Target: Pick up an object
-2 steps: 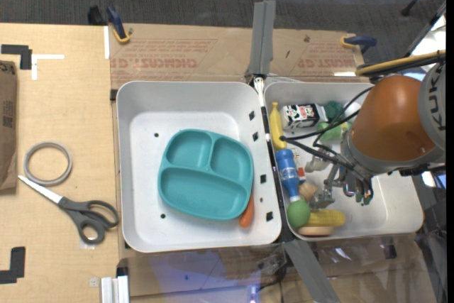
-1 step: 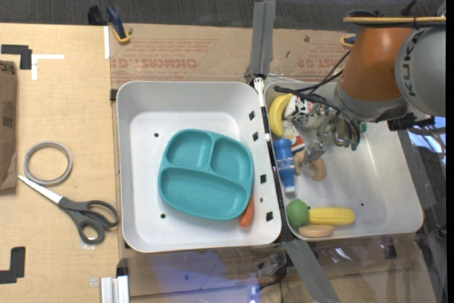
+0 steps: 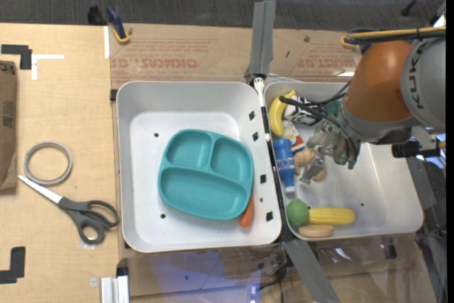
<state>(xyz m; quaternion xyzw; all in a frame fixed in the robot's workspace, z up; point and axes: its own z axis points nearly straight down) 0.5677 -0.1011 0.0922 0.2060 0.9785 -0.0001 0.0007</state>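
Fingers [image 3: 317,168] hang low in the right bin [image 3: 397,188]; whether they're spread I cannot tell. Reaching step, I'd judge; next comes closing on something.

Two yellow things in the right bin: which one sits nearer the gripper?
The banana at the bin's far left corner, just left of the gripper. The corn cob lies at the near wall.

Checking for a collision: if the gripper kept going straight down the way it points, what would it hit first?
Probably the right bin's floor just right of the blue bottle, though depth under the gripper is unclear.
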